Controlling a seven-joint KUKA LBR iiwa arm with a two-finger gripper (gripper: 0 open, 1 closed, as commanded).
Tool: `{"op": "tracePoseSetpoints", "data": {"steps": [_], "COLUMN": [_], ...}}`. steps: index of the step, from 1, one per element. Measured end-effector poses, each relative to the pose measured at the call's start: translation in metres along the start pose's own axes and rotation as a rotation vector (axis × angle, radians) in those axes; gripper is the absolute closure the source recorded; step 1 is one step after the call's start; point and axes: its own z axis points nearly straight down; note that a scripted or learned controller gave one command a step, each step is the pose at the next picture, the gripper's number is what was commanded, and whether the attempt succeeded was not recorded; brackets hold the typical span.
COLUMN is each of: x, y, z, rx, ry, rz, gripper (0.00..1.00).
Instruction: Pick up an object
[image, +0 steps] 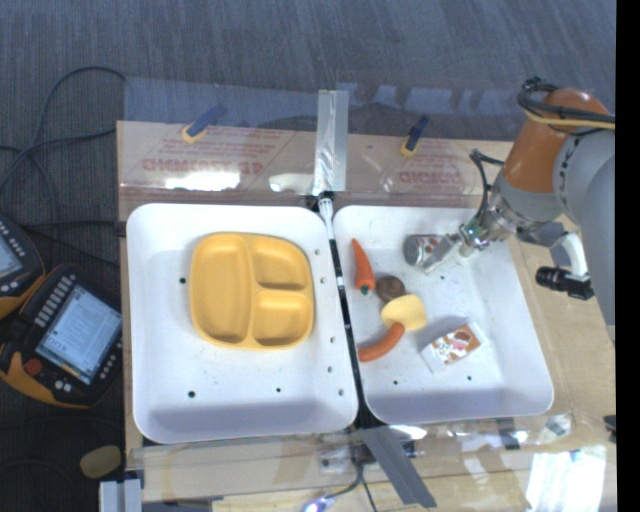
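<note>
Right bin (520, 340): shallow, white, plastic. It contains a small silver metal can with a red-marked label (424, 249), an orange carrot-shaped toy (362, 266), a brown rounded piece (390, 287), a yellow chunk (405, 311), an orange-red sausage-shaped piece (381, 345) and a small white packet with a red print (452, 344).

Left bin (150, 330): shallow, white; it holds a yellow plastic tray with three compartments (250, 290).

Gripper (470, 237): low over the far part of the right bin, at the end of the grey arm with the orange band (545, 150). Its tip lies just beside the right end of the silver can, possibly touching it. Whether the fingers are spread or closed cannot be told at this scale, and no object is seen between them.

Key relation: the can lies immediately left of the gripper tip, and its long axis appears to run left to right, roughly in line with the gripper's approach. The remaining items sit nearer and further left, well apart from the tip.

Judgement: the can is the likely target. With the axis aligned to the approach, the fingers would need to straddle its short width; an end-on contact risks pushing it away rather than securing it. No pick is confirmed.
</note>
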Motion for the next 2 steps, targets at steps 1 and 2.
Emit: {"op": "tracePoseSetpoints", "data": {"steps": [1, 2], "x": [0.030, 0.017], "y": [0.004, 0.002], "z": [0.010, 0.010], "rx": [0.062, 0.078], "ry": [-0.005, 0.029], "rz": [0.624, 0.704], "gripper": [0.00, 0.00]}}
